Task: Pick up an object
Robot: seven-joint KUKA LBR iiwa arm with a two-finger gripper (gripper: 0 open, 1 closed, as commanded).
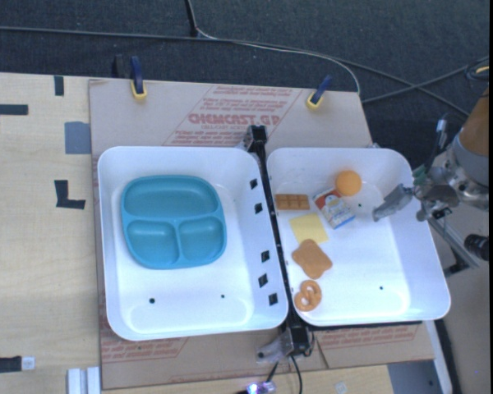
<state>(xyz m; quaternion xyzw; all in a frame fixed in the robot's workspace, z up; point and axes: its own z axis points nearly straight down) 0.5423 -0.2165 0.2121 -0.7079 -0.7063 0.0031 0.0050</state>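
Note:
The right bin (394, 302) holds several small items in its left half. An orange ball (348, 182) lies beside a small white and red carton (337, 210). Further left are a brown waffle piece (292, 202), a yellow cheese slice (309, 227), a slice of toast (312, 259) and a pretzel (307, 295). My gripper (412, 206) hangs over the bin's right rim, to the right of the carton and apart from it. It is open, and nothing sits between its fingers (389, 203).
The left bin (172, 310) carries a blue divided plate (173, 221). A black divider strip (267, 236) runs between the two bins. Two clamps (136, 79) hold the cardboard sheet at the back. Bare white floor lies in the right bin's near right part.

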